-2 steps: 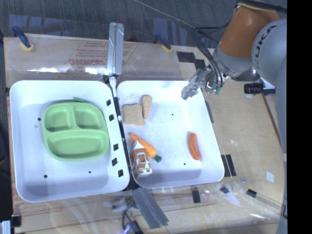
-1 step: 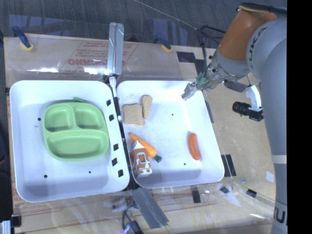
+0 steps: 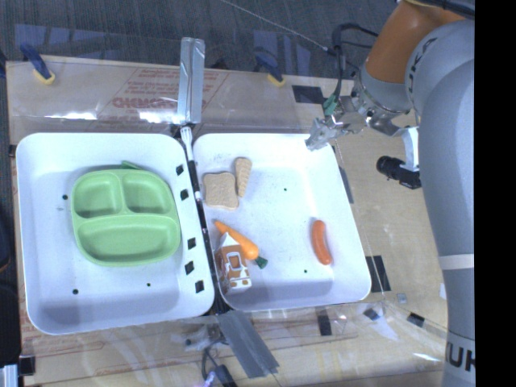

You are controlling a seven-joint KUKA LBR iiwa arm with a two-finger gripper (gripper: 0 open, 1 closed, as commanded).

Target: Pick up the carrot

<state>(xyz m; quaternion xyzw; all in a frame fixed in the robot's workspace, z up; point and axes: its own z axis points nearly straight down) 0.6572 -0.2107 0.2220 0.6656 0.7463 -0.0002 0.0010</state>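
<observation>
From my station, the small carton (image 3: 235,270) sat nearest me in the right bin (image 3: 343,216), with the carrot (image 3: 239,241) touching its far side, hard by the divider wall, its long axis slanting from tip at the wall toward the sausage (image 3: 322,242). The bread pieces (image 3: 226,185) lay beyond. Farthest, the gripper (image 3: 324,132) hovered over the bin's far right corner, diagonally across open floor from the carrot; I couldn't tell its state.

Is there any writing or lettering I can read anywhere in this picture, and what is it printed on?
"KU": large white letters on the arm's grey base, cut off at the picture's lower edge.
Red printing on the clear sheet behind the bins: blurred, not readable.
Markings on the small carton in the right bin: too small to read.
</observation>
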